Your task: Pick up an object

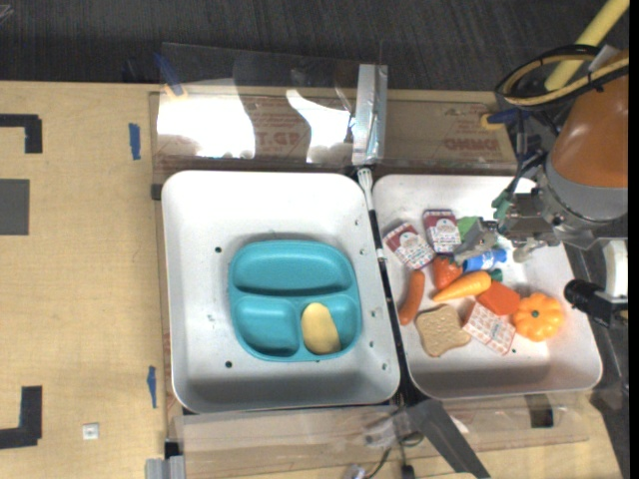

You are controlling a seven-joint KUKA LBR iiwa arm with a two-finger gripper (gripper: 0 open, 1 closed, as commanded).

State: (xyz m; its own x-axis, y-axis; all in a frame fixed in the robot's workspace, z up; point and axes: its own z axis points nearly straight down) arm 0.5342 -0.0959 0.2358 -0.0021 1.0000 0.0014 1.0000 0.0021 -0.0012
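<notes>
The right bin [574, 369] holds several toy foods. An orange carrot [461, 286] lies in its middle, beside a second, darker carrot [410, 298]. Two red packets [404, 244] [440, 231] sit toward the back left. A slice of bread [442, 331], a red-patterned box [489, 328] and an orange pumpkin [540, 315] lie along the front. My gripper [486, 239] is low over the bin's middle, just above a small blue object [485, 260] and behind the carrot. I see nothing lifted clear of the bin.
The left bin [190, 267] holds a teal divided plate [262, 267] with a yellow potato [319, 328] in its front right compartment. A clear panel with a metal post [368, 113] stands behind the bins. The arm's orange band [594, 143] is over the right bin's back right corner.
</notes>
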